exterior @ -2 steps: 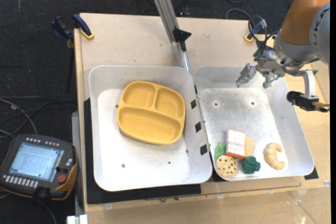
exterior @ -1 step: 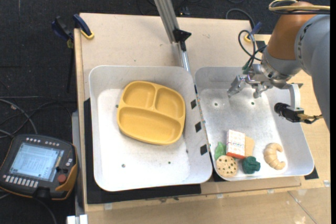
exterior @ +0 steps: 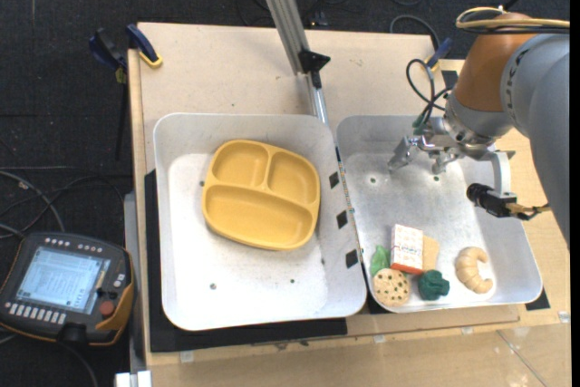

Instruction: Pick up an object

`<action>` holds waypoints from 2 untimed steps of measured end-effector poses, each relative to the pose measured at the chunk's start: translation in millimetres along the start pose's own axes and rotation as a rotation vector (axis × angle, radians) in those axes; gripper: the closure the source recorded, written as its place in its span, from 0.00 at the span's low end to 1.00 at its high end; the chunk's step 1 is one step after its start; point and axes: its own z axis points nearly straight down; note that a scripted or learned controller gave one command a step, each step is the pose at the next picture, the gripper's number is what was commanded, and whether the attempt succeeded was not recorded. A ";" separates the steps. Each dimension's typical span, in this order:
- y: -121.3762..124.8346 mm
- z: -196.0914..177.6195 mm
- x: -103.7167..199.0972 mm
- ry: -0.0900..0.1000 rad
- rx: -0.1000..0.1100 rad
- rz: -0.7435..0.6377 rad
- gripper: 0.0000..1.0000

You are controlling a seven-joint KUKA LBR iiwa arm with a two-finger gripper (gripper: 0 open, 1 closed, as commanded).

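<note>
My gripper (exterior: 418,162) hangs over the far part of the right bin (exterior: 453,204), its two metal fingers spread open with nothing between them. Along that bin's near edge lie the small objects: a white and red box (exterior: 407,247), a round speckled cookie (exterior: 391,285), a dark green lump (exterior: 433,285), a pale croissant (exterior: 474,269) and a thin green piece (exterior: 378,260). All of them sit well nearer the camera than the gripper, apart from it.
A yellow divided plate (exterior: 262,193) lies in the left bin (exterior: 181,276). A slanted metal pole (exterior: 283,0) crosses the back of the bench down to the bins' divide. A teach pendant (exterior: 63,281) rests at lower left, off the bench.
</note>
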 end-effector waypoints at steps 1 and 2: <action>1.2 -12.0 0.1 -0.001 -0.005 -0.001 1.00; 9.0 -74.8 1.8 -0.002 -0.012 0.000 1.00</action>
